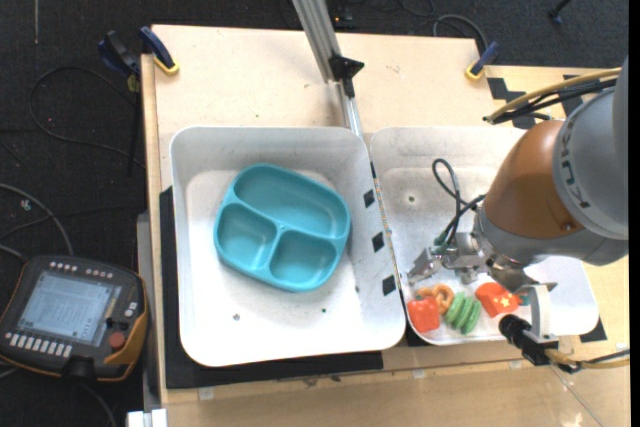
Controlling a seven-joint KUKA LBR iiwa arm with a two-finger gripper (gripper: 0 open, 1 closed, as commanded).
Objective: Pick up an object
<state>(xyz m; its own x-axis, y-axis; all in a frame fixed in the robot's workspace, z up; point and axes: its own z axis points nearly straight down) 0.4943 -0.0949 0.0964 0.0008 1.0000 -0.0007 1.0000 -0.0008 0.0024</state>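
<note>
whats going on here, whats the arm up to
A grey and orange robot arm reaches in from the right over the right-hand bin, with its gripper low above a cluster of small toys: a red piece, a green piece and an orange ring. Nothing is visibly held. The left bin holds a teal divided plate, untouched.

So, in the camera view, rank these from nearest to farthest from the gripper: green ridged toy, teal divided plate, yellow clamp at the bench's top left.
1. Green ridged toy, just below the gripper, right bin.
2. Teal divided plate, left bin.
3. Yellow clamp, far top-left bench corner.
</note>
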